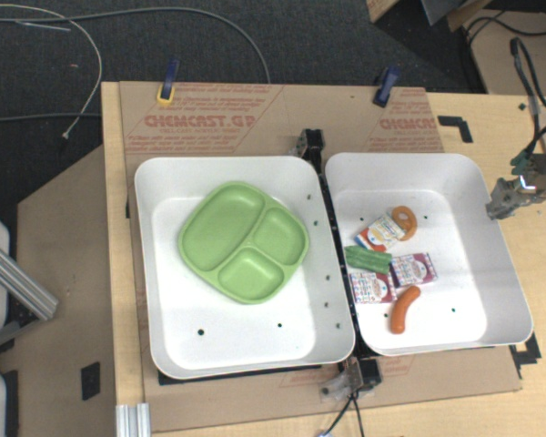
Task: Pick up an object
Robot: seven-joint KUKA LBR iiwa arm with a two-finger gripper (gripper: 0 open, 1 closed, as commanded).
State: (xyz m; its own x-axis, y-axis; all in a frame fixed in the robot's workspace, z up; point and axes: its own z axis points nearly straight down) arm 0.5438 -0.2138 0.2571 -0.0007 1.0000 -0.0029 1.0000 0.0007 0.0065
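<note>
toys (389,262) lie clustered in the right bin (491,271); end effector (514,192) hovers beside its rim, finger state unclear.

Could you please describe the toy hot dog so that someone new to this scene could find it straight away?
Look in the right bin, the one without the green divided plate. Its small items cluster near the wall shared with the left bin. The hot dog lies nearest the camera: a plain orange-red sausage shape, unlike the printed packets beside it.
</note>
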